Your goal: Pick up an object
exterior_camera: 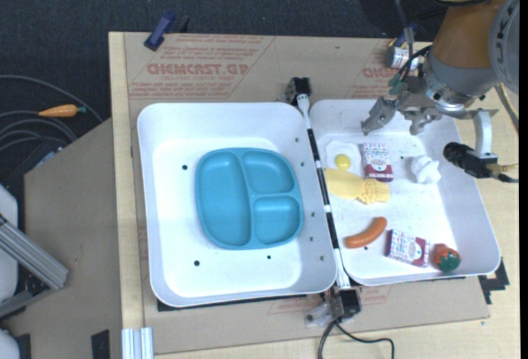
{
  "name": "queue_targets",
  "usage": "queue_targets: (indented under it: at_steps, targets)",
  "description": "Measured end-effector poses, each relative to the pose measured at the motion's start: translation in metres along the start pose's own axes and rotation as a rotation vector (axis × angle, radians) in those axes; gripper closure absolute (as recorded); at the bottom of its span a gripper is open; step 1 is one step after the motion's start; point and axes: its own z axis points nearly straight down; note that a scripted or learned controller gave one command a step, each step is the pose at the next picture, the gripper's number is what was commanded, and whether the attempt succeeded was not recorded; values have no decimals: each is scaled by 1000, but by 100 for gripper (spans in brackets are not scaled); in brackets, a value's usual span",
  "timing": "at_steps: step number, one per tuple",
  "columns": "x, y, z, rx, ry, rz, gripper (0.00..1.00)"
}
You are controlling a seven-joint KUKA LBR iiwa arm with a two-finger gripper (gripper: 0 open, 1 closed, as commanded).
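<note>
A tomato [446,259] lay nearest, half-hidden by a red packet [407,248]; the gripper [398,120] hovered above, fingers spread, holding nothing.

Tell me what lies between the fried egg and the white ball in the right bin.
In the camera view, a small red and white packet lies between the fried egg and the white ball, on the floor of the right bin.

The gripper [397,120] hangs open over the right bin [470,184] — just above a small red-and-white carton [376,161]. A blue divided plate [248,196] lies in the left bin [165,184].
</note>
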Motion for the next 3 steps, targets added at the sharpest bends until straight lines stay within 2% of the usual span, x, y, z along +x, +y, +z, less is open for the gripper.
queue_targets:
  at_steps: [1,2,3]
  targets:
    - [-19,37,105,3,-1,1,0]
    - [8,39,102,0,0,-1,0]
    - [7,39,92,-1,-1,-1,100]
